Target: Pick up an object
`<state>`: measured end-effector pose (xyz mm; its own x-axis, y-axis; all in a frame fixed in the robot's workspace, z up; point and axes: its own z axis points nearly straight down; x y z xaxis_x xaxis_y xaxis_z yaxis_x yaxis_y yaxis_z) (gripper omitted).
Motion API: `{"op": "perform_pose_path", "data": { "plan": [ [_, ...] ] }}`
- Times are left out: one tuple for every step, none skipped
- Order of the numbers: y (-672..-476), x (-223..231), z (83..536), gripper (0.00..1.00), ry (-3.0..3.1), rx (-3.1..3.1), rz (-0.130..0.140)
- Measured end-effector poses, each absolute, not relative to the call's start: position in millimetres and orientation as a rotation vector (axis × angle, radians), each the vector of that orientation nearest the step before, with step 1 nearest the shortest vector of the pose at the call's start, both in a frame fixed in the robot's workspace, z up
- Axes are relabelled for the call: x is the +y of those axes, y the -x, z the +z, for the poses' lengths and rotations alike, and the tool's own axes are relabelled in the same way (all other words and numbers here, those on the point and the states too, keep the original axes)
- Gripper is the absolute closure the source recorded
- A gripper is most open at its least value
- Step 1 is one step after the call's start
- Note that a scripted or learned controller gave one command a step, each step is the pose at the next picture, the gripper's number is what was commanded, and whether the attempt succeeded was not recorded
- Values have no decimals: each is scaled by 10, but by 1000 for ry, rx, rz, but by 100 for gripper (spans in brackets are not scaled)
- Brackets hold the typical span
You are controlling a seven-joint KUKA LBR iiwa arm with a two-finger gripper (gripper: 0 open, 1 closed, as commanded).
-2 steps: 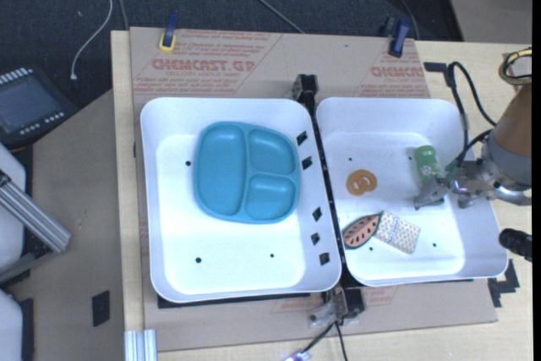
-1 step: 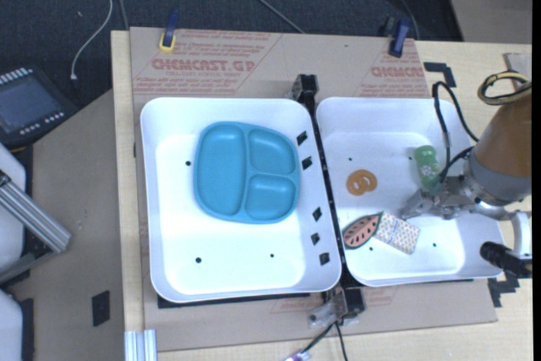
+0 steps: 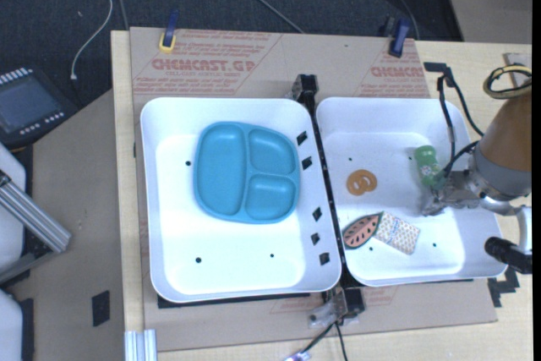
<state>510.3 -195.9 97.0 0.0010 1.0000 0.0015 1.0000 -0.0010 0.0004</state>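
The arm reaches into the right bin (image 3: 385,110) from the right. The gripper (image 3: 437,200) sits low over the bin floor, just below and right of the green object (image 3: 425,164). The fingers are small and dark against the wrist hardware; whether they are open or closed cannot be told, and nothing is visibly held between them.

Positions, relative to the gripper:
- Green object: just above, close to or touching the finger area. Contact cannot be confirmed.
- Orange ring (image 3: 362,182): to the left, apart, flat on the floor.
- Patterned packet (image 3: 397,232): below and left, flat, slightly tilted.
- Leaf-shaped piece (image 3: 362,230): further left, touching or just beside the packet.
- Blue tray (image 3: 247,172): in the left bin (image 3: 169,207), well apart.

Handling judgement: the green object is the nearest candidate. It looks like a small toy, probably light, with a rounded form that could roll or slip out of a shallow pinch. Take hold across its narrow middle, with the fingers straddling it and low enough to pass its widest part. The ring, packet and leaf-shaped piece lie nearly flat; a top-down pinch offers little to close on, and the packet is probably soft and may crumple. The tray is wide and rigid; only its rim would offer a hold.
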Motion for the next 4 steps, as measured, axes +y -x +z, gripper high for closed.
{"op": "perform_pose_path", "data": {
  "plan": [
    [-5135, -1899, 1591, 100, 2224, -2227, -5],
    [-5085, -1819, 2124, 100, 2223, -2227, -5],
    [-5114, -1852, 2766, 100, 2225, -2229, -5],
    [-5250, -1290, 2780, 100, 2216, -2229, -4]
  ]
}}
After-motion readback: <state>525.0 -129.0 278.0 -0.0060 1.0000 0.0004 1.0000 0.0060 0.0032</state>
